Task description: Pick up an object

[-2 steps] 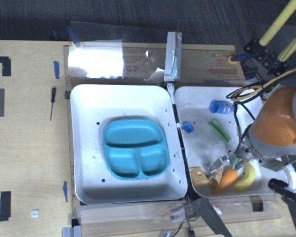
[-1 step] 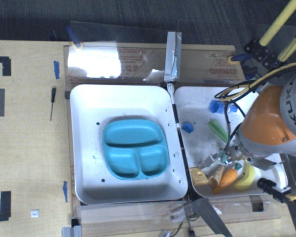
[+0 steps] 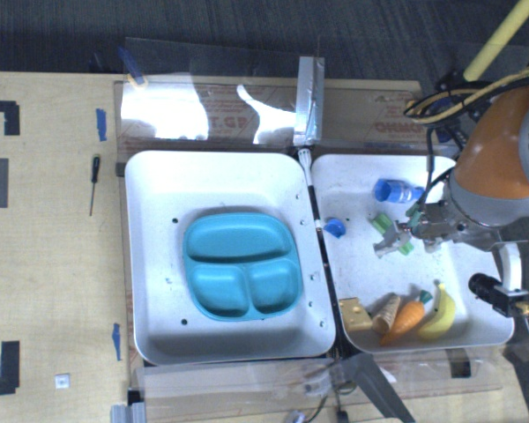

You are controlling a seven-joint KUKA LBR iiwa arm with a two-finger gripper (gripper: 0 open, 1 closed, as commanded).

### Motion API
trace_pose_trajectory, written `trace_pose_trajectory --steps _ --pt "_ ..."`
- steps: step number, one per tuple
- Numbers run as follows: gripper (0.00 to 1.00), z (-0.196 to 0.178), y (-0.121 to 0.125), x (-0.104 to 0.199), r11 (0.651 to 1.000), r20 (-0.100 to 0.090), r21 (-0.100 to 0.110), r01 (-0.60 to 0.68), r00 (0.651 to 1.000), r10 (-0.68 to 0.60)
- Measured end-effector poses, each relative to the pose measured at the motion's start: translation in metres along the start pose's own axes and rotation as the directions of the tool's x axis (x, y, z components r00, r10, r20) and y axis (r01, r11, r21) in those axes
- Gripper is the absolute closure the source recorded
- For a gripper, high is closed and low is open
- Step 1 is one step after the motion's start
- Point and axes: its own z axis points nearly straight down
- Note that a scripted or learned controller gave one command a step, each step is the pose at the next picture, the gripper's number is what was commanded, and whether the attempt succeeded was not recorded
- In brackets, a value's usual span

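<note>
Arm over the right bin (image 3: 476, 329)

The gripper (image 3: 397, 239) hangs above a green object (image 3: 388, 227); its grip I cannot tell.

I see a blue divided tray (image 3: 242, 263) lying in the left white bin (image 3: 150, 192). On the wooden bench (image 3: 44, 263), a small screwdriver (image 3: 94, 181) lies left of this bin.

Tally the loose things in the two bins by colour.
Blue: 3, the tray, the bottle, a small piece
Green: 1, an item at the gripper
Orange: 1, the carrot
Yellow: 1, the banana
Brown: 2, pieces
Total: 8
</note>
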Motion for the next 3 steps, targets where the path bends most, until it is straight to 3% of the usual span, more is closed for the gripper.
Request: trace_pose_trajectory --steps 1,2,3 --pt "0.00 0.080 0.039 -0.016 0.998 0.003 -0.008 0.057 0.998 -0.057" --pt "1.00 0.068 0.040 -0.016 0.998 0.006 -0.012 0.059 0.998 -0.059" --pt "1.00 -0.018 0.041 0.020 0.980 0.001 -0.005 0.198 0.980 -0.198"
